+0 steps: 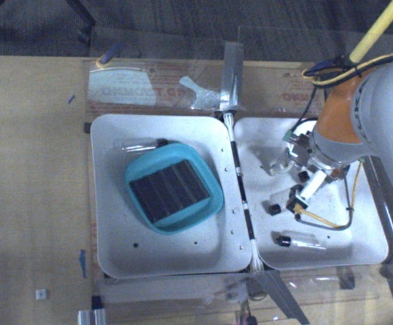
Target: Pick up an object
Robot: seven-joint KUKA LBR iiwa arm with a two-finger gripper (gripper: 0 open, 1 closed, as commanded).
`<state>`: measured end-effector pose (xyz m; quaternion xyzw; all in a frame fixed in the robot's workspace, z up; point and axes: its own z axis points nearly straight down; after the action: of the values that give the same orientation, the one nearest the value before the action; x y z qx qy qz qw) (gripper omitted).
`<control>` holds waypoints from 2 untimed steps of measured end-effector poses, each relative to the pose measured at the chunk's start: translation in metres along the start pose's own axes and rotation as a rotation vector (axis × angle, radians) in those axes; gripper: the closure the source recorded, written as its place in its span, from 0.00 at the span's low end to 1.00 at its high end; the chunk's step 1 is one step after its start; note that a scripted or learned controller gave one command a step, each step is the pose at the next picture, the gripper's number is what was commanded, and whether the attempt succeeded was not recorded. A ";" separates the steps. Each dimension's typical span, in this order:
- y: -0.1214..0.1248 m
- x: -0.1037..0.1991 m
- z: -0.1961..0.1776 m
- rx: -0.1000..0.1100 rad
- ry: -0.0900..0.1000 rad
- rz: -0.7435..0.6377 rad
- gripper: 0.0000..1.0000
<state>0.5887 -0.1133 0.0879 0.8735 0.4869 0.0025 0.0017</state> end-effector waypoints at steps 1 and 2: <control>0.024 -0.064 0.000 -0.001 -0.003 0.022 0.00; 0.018 -0.094 -0.003 0.006 0.020 -0.045 0.00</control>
<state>0.5549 -0.2024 0.0911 0.8622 0.5064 0.0098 -0.0060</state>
